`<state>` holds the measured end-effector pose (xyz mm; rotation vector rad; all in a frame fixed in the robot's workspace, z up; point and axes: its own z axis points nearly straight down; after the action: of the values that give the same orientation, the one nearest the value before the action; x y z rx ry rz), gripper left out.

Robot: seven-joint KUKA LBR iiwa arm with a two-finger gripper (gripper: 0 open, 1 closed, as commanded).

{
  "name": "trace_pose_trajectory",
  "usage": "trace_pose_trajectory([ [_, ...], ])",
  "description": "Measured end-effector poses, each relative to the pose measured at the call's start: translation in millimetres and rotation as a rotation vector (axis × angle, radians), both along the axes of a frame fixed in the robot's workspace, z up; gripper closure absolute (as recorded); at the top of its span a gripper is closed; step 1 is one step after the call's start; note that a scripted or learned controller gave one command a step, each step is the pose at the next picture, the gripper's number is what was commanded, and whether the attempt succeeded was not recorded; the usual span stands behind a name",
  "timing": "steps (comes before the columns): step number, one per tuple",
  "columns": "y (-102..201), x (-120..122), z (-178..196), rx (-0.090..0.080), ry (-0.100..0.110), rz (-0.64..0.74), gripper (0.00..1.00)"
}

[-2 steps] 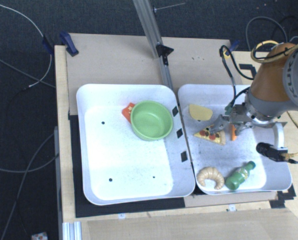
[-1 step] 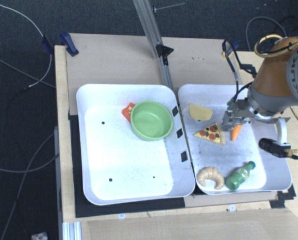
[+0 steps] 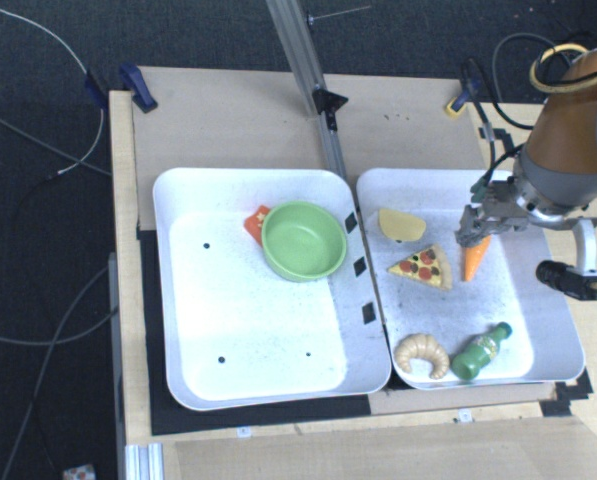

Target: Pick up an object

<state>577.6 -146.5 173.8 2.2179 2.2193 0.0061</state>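
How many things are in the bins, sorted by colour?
Green: 2, the bowl and the bottle
Orange: 2, the carrot and a piece behind the bowl
Yellow or tan: 3, the pizza slice, croissant, yellow wedge
Total: 7

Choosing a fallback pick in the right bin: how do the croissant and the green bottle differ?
The croissant is tan and curved into a crescent; the green bottle is green and fairly straight, with a narrower neck pointing up-right. The croissant lies closer to the divider between the bins, the bottle farther right. The croissant's surface looks ridged, the bottle's smooth and shiny. Both lie flat side by side near the right bin's front edge, away from the tool.
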Motion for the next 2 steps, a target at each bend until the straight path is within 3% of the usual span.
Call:
trace_pose_trajectory([
  [1,0.2,1.9,51.8,0.000,-0.003,0.000,1.00],
  [2,53.3,10.5,65.6,0.002,-0.001,0.006,1.00],
])
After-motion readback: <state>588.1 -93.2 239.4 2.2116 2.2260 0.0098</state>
